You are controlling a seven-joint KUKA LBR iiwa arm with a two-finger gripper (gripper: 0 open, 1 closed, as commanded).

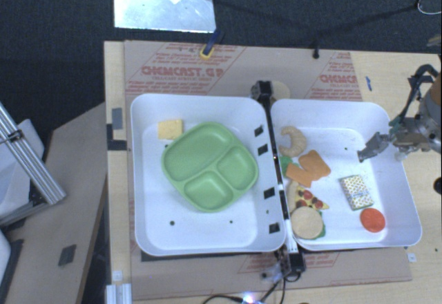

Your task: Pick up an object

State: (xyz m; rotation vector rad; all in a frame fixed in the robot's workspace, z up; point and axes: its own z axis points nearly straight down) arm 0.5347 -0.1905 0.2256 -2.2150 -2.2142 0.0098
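On the table (331, 71) the right bin (387, 157) holds toys; the claw (369, 147) hovers, grip state cannot be told; the patterned box (356, 192) should be approached squarely.

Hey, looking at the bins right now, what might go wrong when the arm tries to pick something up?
The croissant, toast pieces, pizza slice and bun crowd the right bin's left wall, so the tool may nudge neighbours or hit the wall. The patterned packet and red disc lie flat, so the fingers might slide off them.
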